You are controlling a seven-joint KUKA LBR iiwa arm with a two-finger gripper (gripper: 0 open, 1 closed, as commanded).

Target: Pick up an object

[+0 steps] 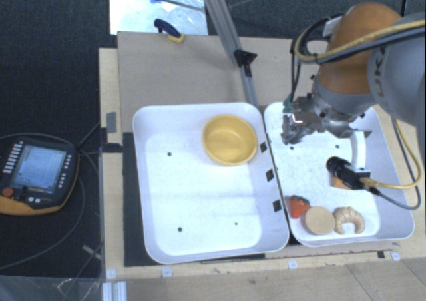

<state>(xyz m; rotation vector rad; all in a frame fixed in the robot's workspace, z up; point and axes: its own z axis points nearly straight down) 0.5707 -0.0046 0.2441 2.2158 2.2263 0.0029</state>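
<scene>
The grey arm with an orange band (373,46) reaches in from the right of the frame and hangs over the upper part of the right-hand shallow white bin (306,170). Beside it, filling the middle of the frame, sits the left-hand shallow white bin (200,226).

In the left bin, near its upper right corner, rests a round yellow plastic bowl (229,138), mouth up. The other candidates lie in a row along the lower edge of the right bin:
- at the right of the row, a pale brown croissant-shaped toy (349,220), its long axis running roughly across the frame
- in the middle, a flat round tan disc (319,220), touching or just beside the croissant
- at the left of the row, a small red and orange toy (298,206), close to the wall between the bins

The two-finger gripper (291,132) is over the upper left of the right bin, just beside the dividing wall. Whether it is apart or together cannot be told at this angle, and no object is seen in it.

The yellow bowl lies to the gripper's left, across the wall and level with it. The three small things lie well apart from it, toward the bottom of the frame. A grasp in the right bin would probably call for a move down the frame; the bowl would call for crossing the wall.
</scene>
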